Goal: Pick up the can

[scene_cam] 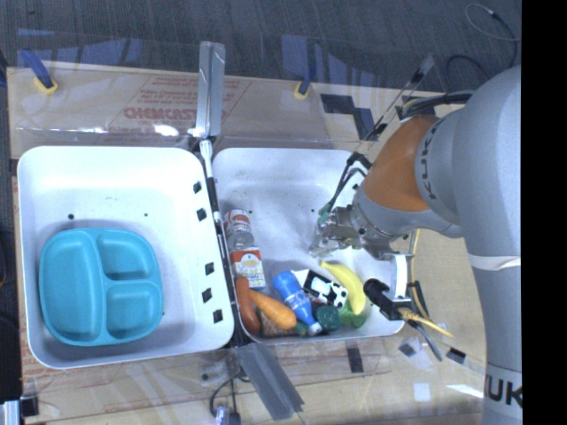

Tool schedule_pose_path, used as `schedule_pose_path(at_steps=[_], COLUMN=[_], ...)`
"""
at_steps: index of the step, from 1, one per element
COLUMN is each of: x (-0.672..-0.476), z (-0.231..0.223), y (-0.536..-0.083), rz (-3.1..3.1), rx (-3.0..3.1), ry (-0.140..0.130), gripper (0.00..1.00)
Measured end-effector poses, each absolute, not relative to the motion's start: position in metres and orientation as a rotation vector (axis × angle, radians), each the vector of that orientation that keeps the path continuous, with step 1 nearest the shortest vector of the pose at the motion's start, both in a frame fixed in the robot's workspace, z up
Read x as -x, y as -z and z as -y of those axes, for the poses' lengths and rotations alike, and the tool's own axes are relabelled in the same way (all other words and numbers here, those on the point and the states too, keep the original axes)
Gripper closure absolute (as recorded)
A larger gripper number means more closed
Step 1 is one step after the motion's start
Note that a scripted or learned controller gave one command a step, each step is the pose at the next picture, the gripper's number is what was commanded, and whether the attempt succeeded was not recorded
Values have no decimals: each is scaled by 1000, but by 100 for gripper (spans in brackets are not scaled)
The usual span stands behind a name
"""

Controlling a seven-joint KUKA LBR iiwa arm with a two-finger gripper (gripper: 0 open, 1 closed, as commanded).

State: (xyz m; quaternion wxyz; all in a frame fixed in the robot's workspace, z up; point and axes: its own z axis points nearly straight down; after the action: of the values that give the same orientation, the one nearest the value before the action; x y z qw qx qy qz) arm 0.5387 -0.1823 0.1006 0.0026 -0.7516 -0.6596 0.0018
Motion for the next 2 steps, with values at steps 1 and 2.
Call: schedule_pose_path(at_steps=[1, 2], x=[-530, -511], z=[81, -19], y=[-240, -190], rz=[1882, 1904], rx=[2512, 2494], ry=[-1, -7], gripper=[100, 100])
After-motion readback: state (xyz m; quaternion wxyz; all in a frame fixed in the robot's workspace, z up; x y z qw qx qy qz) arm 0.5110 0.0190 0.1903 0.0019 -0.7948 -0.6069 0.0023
